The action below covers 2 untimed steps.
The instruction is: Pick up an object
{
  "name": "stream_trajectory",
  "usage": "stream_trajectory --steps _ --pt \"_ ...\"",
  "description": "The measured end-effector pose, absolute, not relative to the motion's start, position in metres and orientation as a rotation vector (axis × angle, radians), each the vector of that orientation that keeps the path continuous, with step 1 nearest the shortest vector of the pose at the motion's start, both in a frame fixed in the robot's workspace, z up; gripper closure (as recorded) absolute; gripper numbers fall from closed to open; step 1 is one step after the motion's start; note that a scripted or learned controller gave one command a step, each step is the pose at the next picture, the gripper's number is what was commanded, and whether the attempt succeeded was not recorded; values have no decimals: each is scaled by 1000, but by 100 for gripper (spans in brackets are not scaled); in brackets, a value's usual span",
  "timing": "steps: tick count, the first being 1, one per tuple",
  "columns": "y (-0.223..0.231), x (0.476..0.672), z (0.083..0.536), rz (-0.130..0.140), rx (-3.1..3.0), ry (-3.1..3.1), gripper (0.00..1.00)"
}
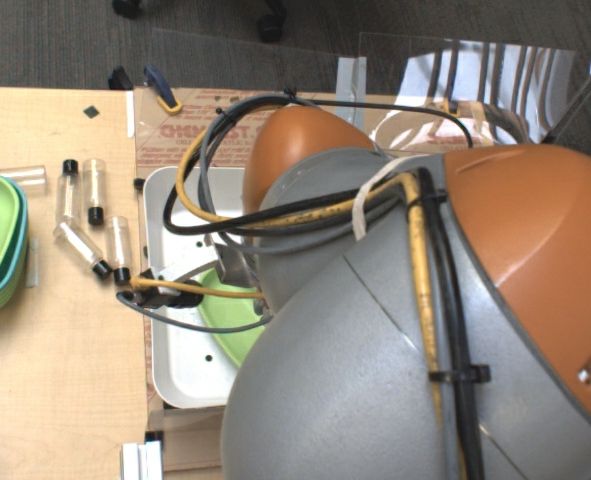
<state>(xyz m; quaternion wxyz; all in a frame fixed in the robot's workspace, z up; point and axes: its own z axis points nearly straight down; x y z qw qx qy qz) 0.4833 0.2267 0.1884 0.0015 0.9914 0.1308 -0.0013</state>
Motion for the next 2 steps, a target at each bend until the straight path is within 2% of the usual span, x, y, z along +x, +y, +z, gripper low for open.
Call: stream_trajectory --steps 1,2 --pt "228 483 409 1 3122 306 100" --pt "228 477 280 -7 3080 598 100"
